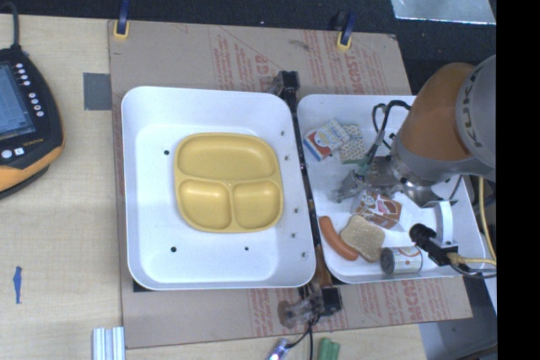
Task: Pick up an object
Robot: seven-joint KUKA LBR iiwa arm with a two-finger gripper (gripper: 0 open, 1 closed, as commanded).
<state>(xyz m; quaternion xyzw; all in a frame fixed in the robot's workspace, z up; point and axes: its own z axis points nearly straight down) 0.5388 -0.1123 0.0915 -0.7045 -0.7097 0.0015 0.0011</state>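
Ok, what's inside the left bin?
A yellow divided plate lies flat in the left bin, with three compartments, none holding anything visible. White floor with small dark holes shows around it. Whatever lies beneath the plate is covered.

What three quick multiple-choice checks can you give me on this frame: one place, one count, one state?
1. Where does the yellow plate lie?
A. in the left bin
B. in the right bin
C. on the cardboard outside both bins

2. How many compartments does the yellow plate have?
A. two
B. three
C. five

3. How does the hot dog lie?
A. flat on the floor of the right bin
B. standing on end against the bin wall
C. inside a compartment of the plate

Key: 1 A, the plate sits in the middle of the left bin. 2 B, one wide section above two smaller ones. 3 A, it lies flat in the right bin, next to the slice of bread.
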